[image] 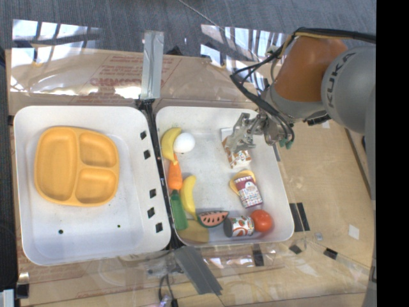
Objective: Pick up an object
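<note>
Over right bin: gripper (pixel 241 135) sits at the far right corner of the right bin (pixel 211 117), directly above a small carton (pixel 238 156).
Jaws: state cannot be told.
Progress: nothing lifted; grasp and lift remain.

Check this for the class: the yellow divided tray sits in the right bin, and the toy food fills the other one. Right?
Not quite. The camera view shows the yellow divided tray in the left bin; the toy food, such as the watermelon slice, lies in the right bin.
</note>
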`<state>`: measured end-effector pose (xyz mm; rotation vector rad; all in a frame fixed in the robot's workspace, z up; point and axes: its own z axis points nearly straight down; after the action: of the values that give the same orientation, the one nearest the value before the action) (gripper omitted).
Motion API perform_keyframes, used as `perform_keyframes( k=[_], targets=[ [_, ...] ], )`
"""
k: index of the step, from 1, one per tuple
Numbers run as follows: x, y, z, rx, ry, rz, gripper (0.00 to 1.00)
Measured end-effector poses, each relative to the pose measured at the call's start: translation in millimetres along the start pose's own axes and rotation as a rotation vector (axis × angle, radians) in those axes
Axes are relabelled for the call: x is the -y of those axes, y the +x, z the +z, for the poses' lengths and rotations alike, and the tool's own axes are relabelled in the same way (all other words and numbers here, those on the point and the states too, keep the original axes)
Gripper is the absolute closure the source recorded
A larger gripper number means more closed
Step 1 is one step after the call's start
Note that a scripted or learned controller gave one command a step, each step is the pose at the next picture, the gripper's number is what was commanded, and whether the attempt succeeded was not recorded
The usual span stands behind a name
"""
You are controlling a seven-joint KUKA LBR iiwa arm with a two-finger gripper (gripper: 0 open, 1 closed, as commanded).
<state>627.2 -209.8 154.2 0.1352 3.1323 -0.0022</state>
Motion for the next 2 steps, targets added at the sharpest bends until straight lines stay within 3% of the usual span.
perform_keyframes(
  k=[1, 2],
  targets=[
    [0.1, 0.8, 1.3, -0.003, 0.000, 0.000, 0.00],
    [-0.6, -10.4, 62.1, -0.006, -0.001, 0.064, 0.00]
  ],
)
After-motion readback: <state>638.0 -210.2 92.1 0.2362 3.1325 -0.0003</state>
